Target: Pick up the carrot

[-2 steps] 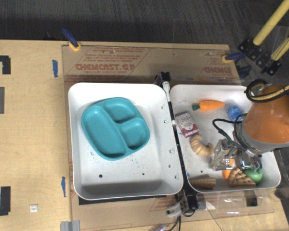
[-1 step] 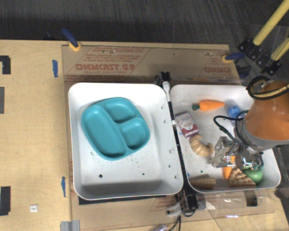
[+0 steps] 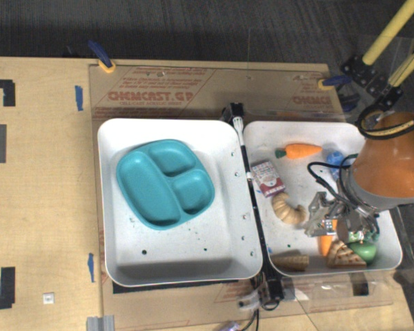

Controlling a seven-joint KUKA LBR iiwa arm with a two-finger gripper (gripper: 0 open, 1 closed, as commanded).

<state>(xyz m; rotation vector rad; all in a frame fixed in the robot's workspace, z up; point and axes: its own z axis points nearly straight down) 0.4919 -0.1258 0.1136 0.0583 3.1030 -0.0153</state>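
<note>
While the arm (image 3: 390,161) leans in from the right, its orange band hanging over the right bin's (image 3: 300,131) far edge, the gripper (image 3: 329,221) sits low in the near-right part of that bin, wrist cables looping dark above it. How the gripper stands, wide or narrow, cannot be told from here; the metal and wiring blur together. Something orange (image 3: 326,244) shows just below it, but whether it is gripped is unclear. The carrot (image 3: 302,152) lies up near the bin's far wall, orange body with its green end pointing left, well apart from the gripper. Just beside it to the right there's a small blue object (image 3: 334,158). A red-and-white packet (image 3: 267,178) rests near the divider, a tan croissant-shaped piece (image 3: 288,211) below it, and a brown stick (image 3: 290,259) along the near wall. A green item (image 3: 366,253) crowds the near-right corner. Over in the left bin (image 3: 117,247), a teal compartment plate (image 3: 165,182) lies alone.
</note>
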